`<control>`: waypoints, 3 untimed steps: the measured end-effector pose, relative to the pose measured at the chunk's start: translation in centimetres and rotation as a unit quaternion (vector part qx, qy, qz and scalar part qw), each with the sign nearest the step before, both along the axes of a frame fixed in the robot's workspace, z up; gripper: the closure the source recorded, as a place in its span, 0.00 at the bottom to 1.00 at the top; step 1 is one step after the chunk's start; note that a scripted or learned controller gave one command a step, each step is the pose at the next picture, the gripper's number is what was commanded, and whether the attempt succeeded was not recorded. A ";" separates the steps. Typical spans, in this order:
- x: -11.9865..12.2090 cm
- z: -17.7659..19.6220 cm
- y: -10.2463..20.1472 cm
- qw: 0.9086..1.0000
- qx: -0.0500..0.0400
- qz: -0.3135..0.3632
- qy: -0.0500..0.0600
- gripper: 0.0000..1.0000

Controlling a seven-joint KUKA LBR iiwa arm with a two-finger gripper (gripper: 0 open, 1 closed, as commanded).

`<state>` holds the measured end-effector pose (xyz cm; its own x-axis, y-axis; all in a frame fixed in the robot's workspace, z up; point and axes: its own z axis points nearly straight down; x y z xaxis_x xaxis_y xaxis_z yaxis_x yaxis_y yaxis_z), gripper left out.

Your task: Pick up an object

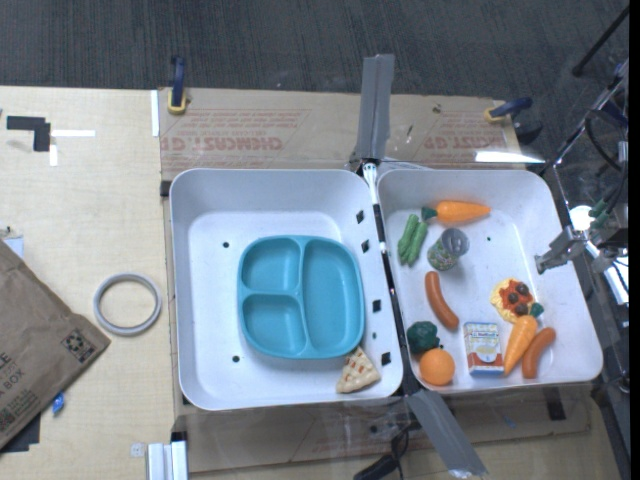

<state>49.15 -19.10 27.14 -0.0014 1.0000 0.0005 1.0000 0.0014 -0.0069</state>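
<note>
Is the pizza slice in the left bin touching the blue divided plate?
Touching, as far as the camera view shows: the pizza slice lies against the lower right corner of the blue plate, its top edge meeting the plate's rim with no white bin floor visible between them.

We can read red print on the cardboard sheet [265,128] behind the bins; it runs upside down, looks like "CHEMCO…" on the left part and repeats further right [475,148], rest too small to make out. The brown box [35,343] at the left edge shows "BOX" in dark letters plus a small square code mark. The small carton [484,348] in the right bin [560,213] carries a printed label, too blurred to read.
</note>
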 end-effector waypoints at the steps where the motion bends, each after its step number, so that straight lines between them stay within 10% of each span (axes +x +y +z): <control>1: 4.7 -15.1 4.1 0.985 0.002 0.170 -0.001 0.00; 2: 1.9 -18.3 8.5 0.961 0.002 0.276 -0.001 0.00; 3: 2.0 -17.6 8.3 0.962 0.002 0.274 -0.001 1.00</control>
